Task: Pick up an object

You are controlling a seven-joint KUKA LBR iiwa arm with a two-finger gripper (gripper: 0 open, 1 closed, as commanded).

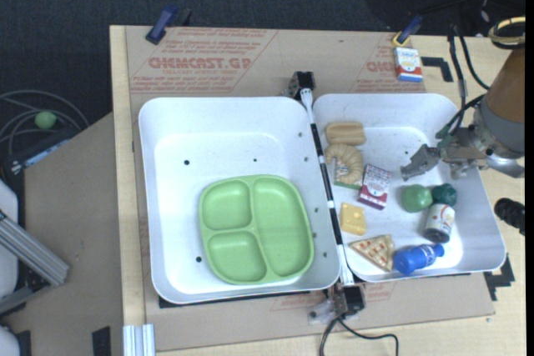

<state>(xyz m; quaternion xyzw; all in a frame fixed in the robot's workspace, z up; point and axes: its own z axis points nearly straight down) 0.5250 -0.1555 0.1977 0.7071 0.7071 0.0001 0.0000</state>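
Where the bench edge lies nearest the camera, a black clamp with a trailing cable sits at the joint between the two bins. Just above it, the left bin holds a green divided plate with three compartments, lying flat toward the bin's near side.

Along the near wall of the right bin, a pizza-slice toy lies beside a blue bottle on its side, the two close together or perhaps touching. A little farther back, a yellow cheese wedge lies near the dividing wall, and a small can with a white and red label stands or leans next to the bottle. Beyond those, a red and white packet is tilted near the middle of the bin, with a green ball-like object and a darker green piece to its right.

The gripper hovers just above the green ball-like object, reaching in from the right; its grey fingers look parted, with nothing between them, though the angle makes this hard to judge. Farther back, a croissant and a bread roll lie against the dividing wall. At the far edge of the brown board, a small carton rests beside a blue clip, with another blue clip at the left.
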